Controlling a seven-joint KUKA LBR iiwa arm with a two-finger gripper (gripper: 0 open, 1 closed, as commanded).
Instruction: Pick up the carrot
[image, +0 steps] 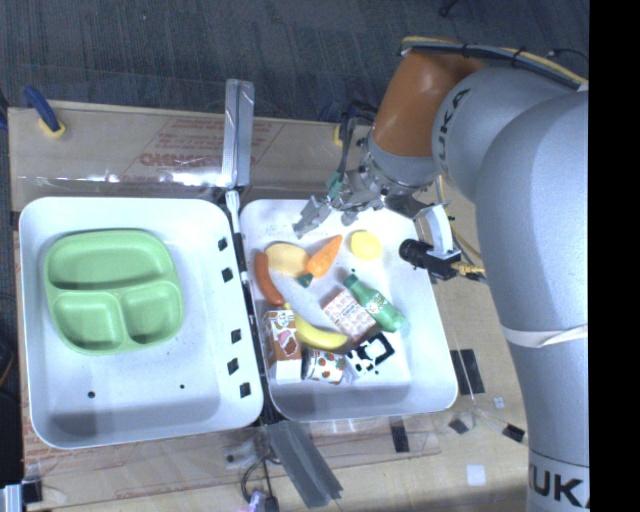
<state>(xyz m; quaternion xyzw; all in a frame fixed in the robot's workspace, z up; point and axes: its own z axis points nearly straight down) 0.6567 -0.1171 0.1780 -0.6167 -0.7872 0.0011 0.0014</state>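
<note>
Gripper (322, 207) just above carrot (323, 256)

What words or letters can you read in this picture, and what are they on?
"KUKA", in dark letters on the grey robot arm, near its orange band.
"KUKA", seen partly, low on the arm's base.
Red print on the cardboard sheet behind the bins: too faint to read.
Labels on the green bottle and the small food packets: too small and blurred to read.
The black and white pattern card bears marks, no words.
</note>
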